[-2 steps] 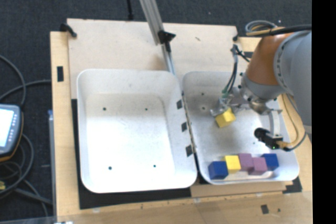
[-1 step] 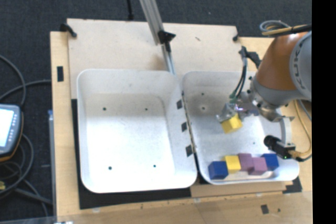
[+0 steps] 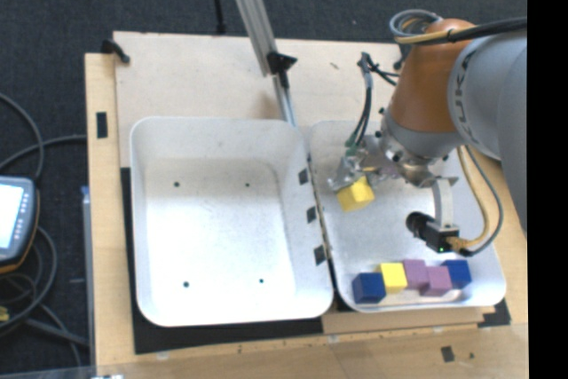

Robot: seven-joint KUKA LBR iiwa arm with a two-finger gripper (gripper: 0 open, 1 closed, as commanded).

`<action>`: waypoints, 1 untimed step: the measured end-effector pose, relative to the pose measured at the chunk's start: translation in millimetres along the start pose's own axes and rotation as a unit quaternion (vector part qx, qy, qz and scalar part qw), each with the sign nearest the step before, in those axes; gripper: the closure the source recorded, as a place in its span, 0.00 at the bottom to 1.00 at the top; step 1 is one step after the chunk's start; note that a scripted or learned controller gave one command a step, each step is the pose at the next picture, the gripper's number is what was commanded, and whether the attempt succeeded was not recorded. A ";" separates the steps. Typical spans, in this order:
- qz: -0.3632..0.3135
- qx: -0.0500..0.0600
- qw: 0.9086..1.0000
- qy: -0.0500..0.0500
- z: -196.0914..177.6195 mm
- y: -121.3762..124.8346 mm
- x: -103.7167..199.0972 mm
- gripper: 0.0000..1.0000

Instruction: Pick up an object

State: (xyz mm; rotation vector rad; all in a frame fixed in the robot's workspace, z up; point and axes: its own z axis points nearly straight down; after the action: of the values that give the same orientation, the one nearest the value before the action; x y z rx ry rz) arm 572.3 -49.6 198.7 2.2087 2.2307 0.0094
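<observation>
Yellow block [image 3: 356, 194] sits between the fingers of the lowered hand [image 3: 351, 184].

You are looking down on a pale wooden bench [image 3: 177, 75] bearing two shallow white plastic bins side by side. The left bin [image 3: 142, 191] and the right bin [image 3: 488, 280] touch along their inner walls. In the right bin, a small yellow block [image 3: 357, 194] sits near its left wall, directly under the arm's two-finger gripper [image 3: 353, 176]. Along that bin's near edge a row runs left to right: blue cube [image 3: 368, 287], yellow cube [image 3: 394, 276], purple block [image 3: 428, 277], blue cube at the far end [image 3: 458, 272]. A slanted grey metal rail [image 3: 253, 13] rises behind the left bin.
</observation>
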 end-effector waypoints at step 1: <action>0.001 0.001 1.000 -0.001 -8.7 -0.3 -4.9 1.00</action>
State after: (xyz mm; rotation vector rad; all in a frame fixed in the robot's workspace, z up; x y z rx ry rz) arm 572.0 -54.5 207.4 2.2112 2.2278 0.0055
